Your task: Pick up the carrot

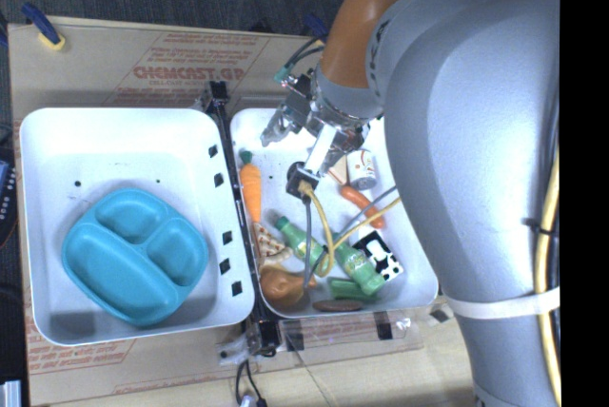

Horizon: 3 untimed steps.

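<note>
Carrot [250,191]: one, lying lengthwise against the left wall of the right bin [253,124], green end toward the far side. Gripper [283,125] is over that bin's far left corner, just beyond the carrot and holding nothing visible; cannot tell how wide it stands. Same bin: two green bottles [304,242], one black-and-white cube [382,259], one smaller orange piece [359,200]. Left bin [114,137]: one blue divided plate [135,254].

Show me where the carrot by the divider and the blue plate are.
carrot [251,194]: camera view, middle of its orange body.
blue plate [114,277]: camera view, bare floor of its largest compartment.
</note>
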Each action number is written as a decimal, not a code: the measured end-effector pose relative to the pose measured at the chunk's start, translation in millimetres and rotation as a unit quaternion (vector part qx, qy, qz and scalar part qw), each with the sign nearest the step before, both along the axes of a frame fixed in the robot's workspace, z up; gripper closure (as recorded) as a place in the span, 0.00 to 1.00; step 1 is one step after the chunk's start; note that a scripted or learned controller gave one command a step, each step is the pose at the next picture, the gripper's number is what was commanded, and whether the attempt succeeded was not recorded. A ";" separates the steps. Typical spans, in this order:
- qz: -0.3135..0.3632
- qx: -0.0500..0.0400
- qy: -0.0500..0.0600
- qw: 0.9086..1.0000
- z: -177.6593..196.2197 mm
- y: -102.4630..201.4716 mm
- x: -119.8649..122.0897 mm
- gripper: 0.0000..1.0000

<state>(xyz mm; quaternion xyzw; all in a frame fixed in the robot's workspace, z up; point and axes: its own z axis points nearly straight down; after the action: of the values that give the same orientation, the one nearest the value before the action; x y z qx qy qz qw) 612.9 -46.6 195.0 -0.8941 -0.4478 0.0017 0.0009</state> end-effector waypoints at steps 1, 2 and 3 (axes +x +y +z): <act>-0.066 0.000 0.007 0.998 -105.1 -44.5 -8.5 0.00; -0.061 0.003 0.006 0.998 -92.0 -42.4 -6.1 1.00; -0.003 0.003 0.001 1.000 -0.9 19.4 -82.2 1.00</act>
<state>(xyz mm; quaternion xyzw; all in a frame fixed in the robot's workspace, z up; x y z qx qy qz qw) 530.6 -27.1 194.2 -0.8956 -0.4448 0.0011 0.0035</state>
